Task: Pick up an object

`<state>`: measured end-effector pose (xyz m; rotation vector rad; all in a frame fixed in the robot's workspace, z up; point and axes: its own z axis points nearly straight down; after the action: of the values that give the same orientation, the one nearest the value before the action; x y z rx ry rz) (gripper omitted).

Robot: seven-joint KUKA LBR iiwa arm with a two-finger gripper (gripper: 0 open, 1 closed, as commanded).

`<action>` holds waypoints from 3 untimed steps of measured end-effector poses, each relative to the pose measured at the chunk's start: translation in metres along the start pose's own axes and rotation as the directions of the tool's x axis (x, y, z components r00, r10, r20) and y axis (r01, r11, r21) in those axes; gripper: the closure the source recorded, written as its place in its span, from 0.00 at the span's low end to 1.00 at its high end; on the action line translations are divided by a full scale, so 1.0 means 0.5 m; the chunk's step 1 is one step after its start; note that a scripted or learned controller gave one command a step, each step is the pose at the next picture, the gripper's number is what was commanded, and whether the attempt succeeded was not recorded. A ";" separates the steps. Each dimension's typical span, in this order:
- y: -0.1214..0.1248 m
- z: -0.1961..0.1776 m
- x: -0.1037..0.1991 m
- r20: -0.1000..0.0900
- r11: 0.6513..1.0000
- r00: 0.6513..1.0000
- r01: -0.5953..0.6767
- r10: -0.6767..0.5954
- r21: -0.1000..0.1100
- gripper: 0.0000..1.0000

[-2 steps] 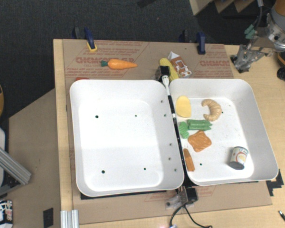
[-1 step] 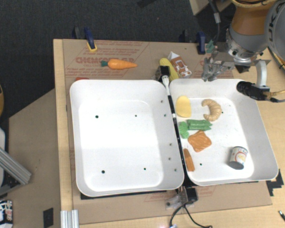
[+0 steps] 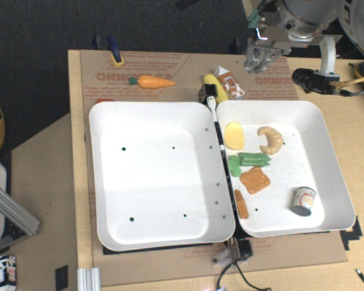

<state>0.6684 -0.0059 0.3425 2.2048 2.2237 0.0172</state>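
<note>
The pincer (image 3: 259, 59) hung above the tabletop (image 3: 188, 71) behind the right bin (image 3: 327, 138); its spread could not be told, being blurred.

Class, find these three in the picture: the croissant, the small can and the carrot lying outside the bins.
croissant (image 3: 270, 139): camera view, middle of its curved body, right bin.
small can (image 3: 303, 200): camera view, on its side wall, right bin.
carrot (image 3: 155, 82): camera view, orange body, on the board behind the left bin.
</note>
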 end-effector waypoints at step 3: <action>-0.006 0.203 0.440 -0.002 1.000 1.000 0.000 0.001 0.016 1.00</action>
<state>0.6648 0.2142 0.2411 2.2147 2.2326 0.0018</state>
